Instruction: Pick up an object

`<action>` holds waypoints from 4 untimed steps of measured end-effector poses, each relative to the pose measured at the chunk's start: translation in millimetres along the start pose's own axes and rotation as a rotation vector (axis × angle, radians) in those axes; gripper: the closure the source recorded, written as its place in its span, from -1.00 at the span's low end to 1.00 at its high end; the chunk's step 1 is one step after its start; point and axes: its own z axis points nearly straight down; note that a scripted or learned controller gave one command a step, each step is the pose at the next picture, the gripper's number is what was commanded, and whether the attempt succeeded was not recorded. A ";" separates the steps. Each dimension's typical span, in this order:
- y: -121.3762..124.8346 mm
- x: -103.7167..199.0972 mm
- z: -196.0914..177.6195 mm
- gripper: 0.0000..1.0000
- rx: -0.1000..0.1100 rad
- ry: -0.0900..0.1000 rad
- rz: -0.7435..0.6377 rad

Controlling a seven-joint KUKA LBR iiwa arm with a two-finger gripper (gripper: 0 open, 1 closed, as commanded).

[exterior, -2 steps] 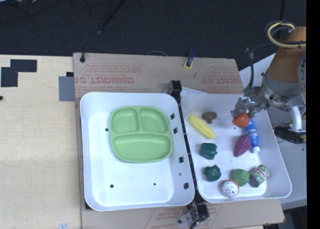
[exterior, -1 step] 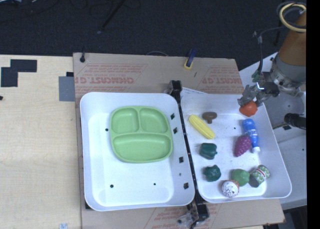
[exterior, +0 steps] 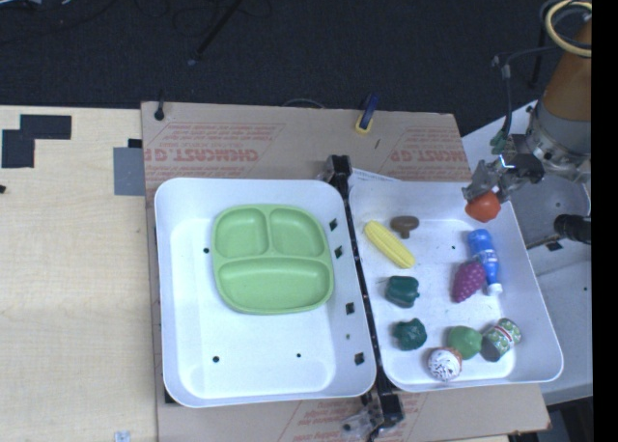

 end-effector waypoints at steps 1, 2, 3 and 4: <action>-24.9 53.6 6.0 1.00 0.005 0.003 -0.001; -46.1 95.5 -1.4 1.00 0.005 0.003 0.000; -72.0 132.2 -7.3 1.00 0.005 0.003 0.000; -103.3 169.4 -12.3 1.00 0.006 0.003 0.000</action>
